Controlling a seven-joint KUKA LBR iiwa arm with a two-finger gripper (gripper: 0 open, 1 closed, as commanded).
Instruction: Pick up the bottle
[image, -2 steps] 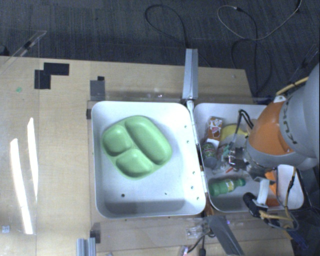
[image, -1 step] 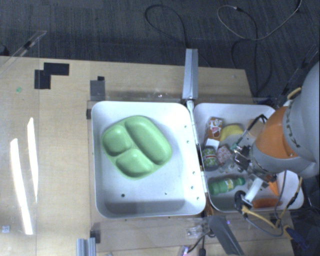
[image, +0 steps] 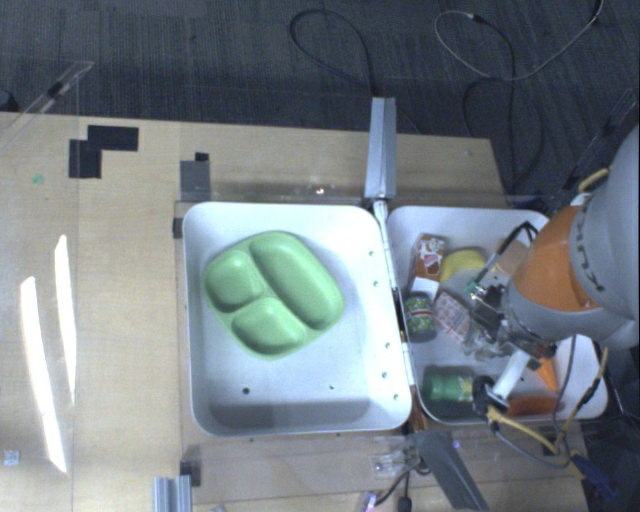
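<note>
A green bottle (image: 447, 386) lies on its side at the near edge of the right bin (image: 585, 398), dark cap end toward the right. A second small dark bottle with a white cap (image: 420, 314) stands by the bin's left wall. My gripper (image: 482, 328) is low inside the right bin, over a crinkled packet (image: 453, 313). It sits between the two bottles, a little above and to the right of the green one. The grey and orange wrist hides the gripper's tip.
The left bin (image: 230, 410) bears a green divided plate (image: 273, 291). Also in the right bin are a red and white packet (image: 430, 254), a yellow fruit (image: 462, 264) and an orange item (image: 532, 405) near the front right. Cables trail below the bin's near rim.
</note>
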